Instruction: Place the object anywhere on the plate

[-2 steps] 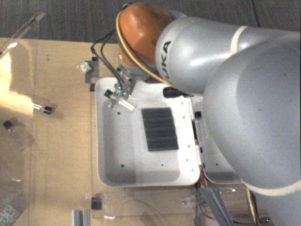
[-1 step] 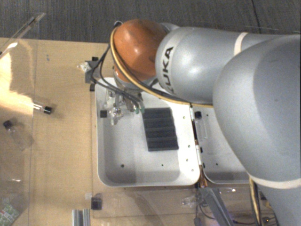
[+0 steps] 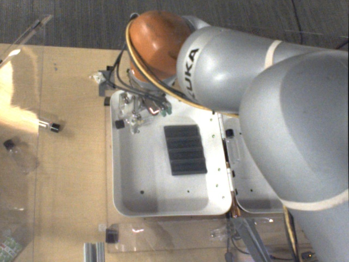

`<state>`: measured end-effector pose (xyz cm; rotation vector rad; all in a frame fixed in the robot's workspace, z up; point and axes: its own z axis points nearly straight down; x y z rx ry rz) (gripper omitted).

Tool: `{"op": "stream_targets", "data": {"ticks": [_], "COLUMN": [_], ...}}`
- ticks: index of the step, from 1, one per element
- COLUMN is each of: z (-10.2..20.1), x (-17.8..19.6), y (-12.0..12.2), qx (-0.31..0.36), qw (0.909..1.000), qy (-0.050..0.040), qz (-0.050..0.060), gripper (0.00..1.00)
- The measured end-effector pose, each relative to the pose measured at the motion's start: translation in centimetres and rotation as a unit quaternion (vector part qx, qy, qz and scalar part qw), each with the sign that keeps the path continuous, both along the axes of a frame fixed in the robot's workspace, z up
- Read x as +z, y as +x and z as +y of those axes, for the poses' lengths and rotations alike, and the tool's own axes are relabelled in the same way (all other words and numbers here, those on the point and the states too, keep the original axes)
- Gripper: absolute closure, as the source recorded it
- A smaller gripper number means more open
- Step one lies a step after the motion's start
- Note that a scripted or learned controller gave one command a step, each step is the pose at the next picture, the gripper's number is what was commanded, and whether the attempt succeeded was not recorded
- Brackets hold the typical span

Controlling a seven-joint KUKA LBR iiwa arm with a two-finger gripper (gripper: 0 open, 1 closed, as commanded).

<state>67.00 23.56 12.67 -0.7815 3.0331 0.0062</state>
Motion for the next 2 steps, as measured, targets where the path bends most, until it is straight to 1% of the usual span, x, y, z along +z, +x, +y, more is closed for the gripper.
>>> {"op": "stream_targets", "data": {"ticks": [1, 2], "z": [0.1, -0.8], "x": [1.4, 8.3], "y": [0.0, 0.0], "qx": [0.234, 0.391], "qw": [0.9722, 0.9206], "qy": [-0.0014, -0.0027], "qz": [-0.002, -0.003], "gripper": [1.0, 1.0]}}
